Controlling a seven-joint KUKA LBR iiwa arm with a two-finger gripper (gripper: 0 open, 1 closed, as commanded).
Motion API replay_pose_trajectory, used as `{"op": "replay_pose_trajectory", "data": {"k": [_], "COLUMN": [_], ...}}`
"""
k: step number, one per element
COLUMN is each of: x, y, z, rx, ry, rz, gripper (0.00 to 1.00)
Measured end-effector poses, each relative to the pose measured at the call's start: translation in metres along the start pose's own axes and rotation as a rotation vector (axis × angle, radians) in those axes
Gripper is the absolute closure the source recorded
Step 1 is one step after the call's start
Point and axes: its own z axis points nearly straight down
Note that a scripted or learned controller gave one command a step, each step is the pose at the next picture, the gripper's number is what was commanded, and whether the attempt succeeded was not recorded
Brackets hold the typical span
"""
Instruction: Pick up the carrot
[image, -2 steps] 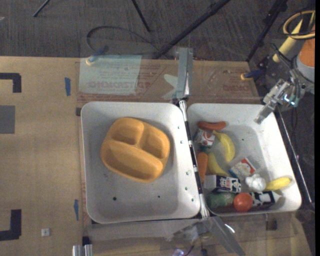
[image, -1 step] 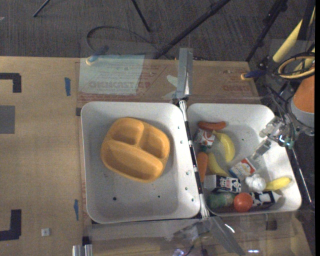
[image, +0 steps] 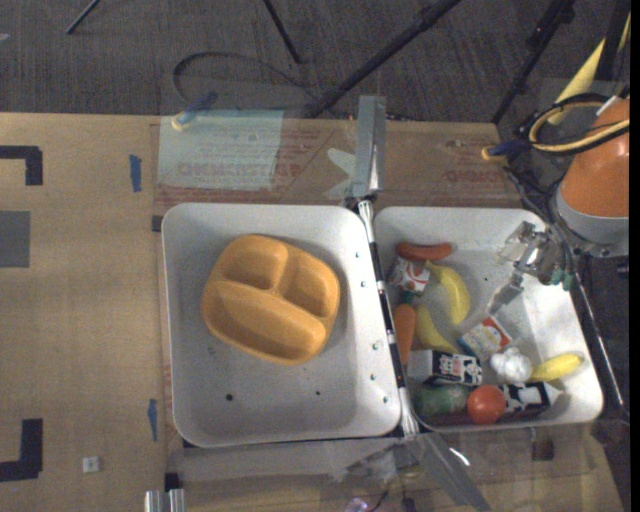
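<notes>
The carrot (image: 403, 328) is a short orange piece lying along the left wall of the right bin (image: 585, 345), just below a small can (image: 408, 277) and beside a yellow banana (image: 432, 330). My gripper (image: 512, 268) hangs over the upper right part of that bin, well to the right of the carrot. It is open, its fingers (image: 505, 293) spread, with nothing between them.
The right bin also holds a red sausage (image: 425, 250), a second banana (image: 455, 290), milk cartons (image: 447, 367), a white lump (image: 510, 364), a tomato (image: 487, 403) and a green item (image: 440, 400). The left bin (image: 190, 400) holds an orange divided tray (image: 270, 297).
</notes>
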Motion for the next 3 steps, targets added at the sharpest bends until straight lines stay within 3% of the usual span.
{"op": "replay_pose_trajectory", "data": {"k": [1,2,3], "x": [-0.052,-0.055,-0.068], "y": [-0.009,-0.007,0.0], "z": [-0.004,-0.033,0.046], "rx": [0.0,-0.001,-0.002], "ry": [-0.003,-0.004,0.003], "rz": [-0.207,-0.457,-0.763], "gripper": [0.0,0.0,0.0]}}
